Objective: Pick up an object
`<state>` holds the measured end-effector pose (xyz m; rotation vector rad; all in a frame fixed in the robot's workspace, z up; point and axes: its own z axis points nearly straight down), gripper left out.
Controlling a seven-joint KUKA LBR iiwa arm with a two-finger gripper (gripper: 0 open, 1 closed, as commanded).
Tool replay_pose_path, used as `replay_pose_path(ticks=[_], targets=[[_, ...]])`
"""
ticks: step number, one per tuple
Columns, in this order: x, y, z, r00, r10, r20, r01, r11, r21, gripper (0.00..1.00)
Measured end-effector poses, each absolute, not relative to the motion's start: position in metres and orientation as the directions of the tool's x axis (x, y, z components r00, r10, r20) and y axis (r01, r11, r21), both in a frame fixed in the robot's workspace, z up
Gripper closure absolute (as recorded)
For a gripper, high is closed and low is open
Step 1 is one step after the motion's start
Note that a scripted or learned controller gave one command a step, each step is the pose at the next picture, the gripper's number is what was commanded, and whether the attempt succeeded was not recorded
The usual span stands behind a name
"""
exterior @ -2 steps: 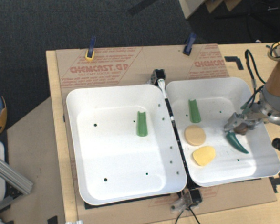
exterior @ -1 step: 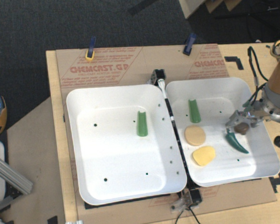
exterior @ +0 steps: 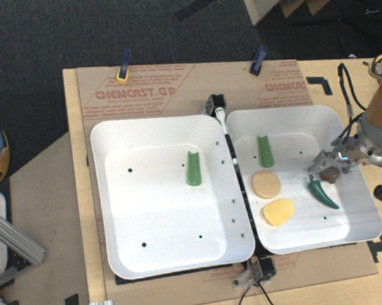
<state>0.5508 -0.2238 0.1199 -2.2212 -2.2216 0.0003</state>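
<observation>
The pincer [exterior: 327, 170] hangs just above the dark green pepper [exterior: 323, 192], whose long axis runs down-right; whether its grip is open cannot be told.

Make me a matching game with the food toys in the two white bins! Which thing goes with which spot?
Things:
1. Green stick
2. Round tan cookie
3. Yellow piece
4. Dark green pepper

Spots:
A. Right bin, just below the cookie
B. Alone in the left bin
C. Right bin, next to the tool
D. Right bin, below another green stick

Pairs: 1-B, 2-D, 3-A, 4-C
</observation>
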Motion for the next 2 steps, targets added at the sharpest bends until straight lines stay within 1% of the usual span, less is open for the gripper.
replay_pose_path(ticks=[1, 2], targets=[[0.551, -0.224, 0.120, 0.000, 1.000, 0.000, 1.000, 0.000, 0.000, 0.00], [0.585, -0.181, 0.082, -0.006, 1.000, 0.001, 1.000, 0.006, 0.001, 0.00]])
